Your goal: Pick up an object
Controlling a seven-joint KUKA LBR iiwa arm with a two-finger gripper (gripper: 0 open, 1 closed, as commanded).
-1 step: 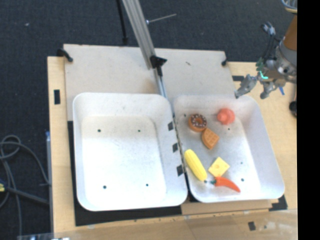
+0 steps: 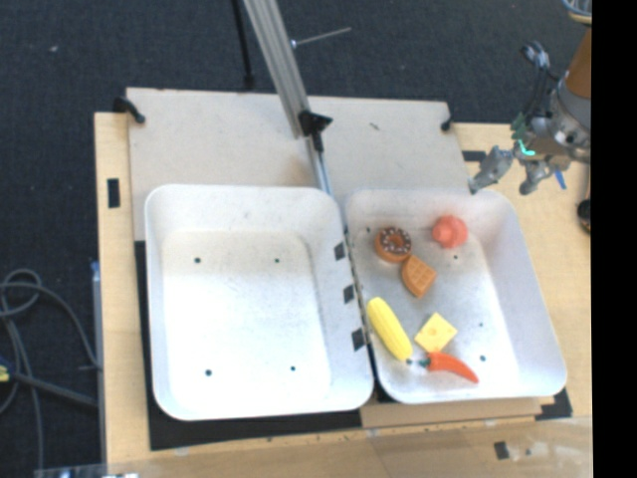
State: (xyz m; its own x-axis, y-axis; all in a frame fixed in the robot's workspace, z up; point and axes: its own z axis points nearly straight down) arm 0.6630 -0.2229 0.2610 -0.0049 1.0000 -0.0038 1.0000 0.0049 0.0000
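Matt white plastic bins (image 2: 249, 297), speckled, pale wood bench (image 2: 114, 267), ribbed metal post (image 2: 274, 48), toy foods perhaps glossy plastic

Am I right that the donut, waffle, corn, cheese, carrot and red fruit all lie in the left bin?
Not quite: the camera view shows the donut, waffle, corn, cheese, carrot and red fruit all in the right bin, not the left bin.

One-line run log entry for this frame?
phase: pre-grasp | tool: open, over bench past right bin far rim, holding nothing | right bin: donut, red ball, waffle, corn, cheese, carrot
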